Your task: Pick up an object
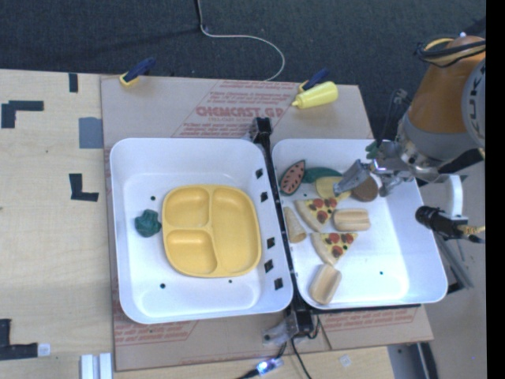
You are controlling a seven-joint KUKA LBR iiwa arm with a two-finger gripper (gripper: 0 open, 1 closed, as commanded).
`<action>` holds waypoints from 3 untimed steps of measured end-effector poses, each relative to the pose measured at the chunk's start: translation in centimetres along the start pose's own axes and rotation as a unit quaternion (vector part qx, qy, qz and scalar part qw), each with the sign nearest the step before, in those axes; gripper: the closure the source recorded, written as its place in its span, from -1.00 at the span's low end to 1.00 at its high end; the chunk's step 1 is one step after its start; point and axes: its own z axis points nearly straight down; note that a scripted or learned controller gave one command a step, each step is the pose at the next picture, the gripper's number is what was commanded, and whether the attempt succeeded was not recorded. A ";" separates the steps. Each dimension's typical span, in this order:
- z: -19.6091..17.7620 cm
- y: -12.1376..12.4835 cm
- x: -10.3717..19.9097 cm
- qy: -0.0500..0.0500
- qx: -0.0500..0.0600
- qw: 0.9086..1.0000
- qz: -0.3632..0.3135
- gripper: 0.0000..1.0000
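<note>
Two pizza slices [318,210], two bins [126,212]

I see the gripper [357,181] low over the right bin [410,279], at the toy food pile: pizza slices [319,210], a bread roll [325,283], a watermelon slice [291,177]. Left bin [134,290]: yellow divided plate [211,230], green lump [147,223] just beside it.

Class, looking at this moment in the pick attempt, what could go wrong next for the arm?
1. The toy foods in the right bin lie crowded: the pizza slice, bread roll and brown piece almost touch, so the gripper might catch two or nudge neighbours.
2. It hovers near the watermelon slice and the bin divider; pushed items could jam there.
</note>
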 end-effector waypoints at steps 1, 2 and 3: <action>-0.7 0.3 0.0 -0.001 -0.006 1.000 -0.001 -1.00; 3.7 0.3 0.4 -0.001 -0.004 1.000 -0.002 -1.00; 8.2 0.0 0.4 -0.001 -0.004 1.000 -0.001 -1.00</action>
